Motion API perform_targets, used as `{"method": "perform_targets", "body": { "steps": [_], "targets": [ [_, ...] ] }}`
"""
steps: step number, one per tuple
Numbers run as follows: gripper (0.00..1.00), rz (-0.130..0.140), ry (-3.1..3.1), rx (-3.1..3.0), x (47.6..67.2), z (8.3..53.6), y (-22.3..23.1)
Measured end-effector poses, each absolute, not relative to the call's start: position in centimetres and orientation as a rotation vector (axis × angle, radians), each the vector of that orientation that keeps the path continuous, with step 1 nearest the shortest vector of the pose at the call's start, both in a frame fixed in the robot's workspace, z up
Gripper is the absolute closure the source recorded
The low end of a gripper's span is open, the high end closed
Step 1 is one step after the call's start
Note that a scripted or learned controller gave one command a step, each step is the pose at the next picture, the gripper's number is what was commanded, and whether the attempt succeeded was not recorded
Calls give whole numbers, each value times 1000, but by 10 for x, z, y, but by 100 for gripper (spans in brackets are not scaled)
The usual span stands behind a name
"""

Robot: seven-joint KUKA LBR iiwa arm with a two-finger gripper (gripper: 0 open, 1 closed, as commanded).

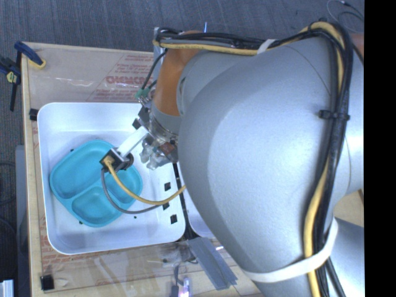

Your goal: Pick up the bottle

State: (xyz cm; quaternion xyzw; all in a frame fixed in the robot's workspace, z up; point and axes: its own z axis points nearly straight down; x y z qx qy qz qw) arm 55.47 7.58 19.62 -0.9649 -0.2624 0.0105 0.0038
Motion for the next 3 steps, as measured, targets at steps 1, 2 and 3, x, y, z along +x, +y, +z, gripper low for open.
{"method": "perform_targets", "body": {
  "steps": [1,2,3],
  "targets": [
    [100,8,-848,-3024,570,313,176],
    [100,7,-458,-3109,594,279,218],
    [100,8,-325,-3127,580,319,218]
  ]
}}
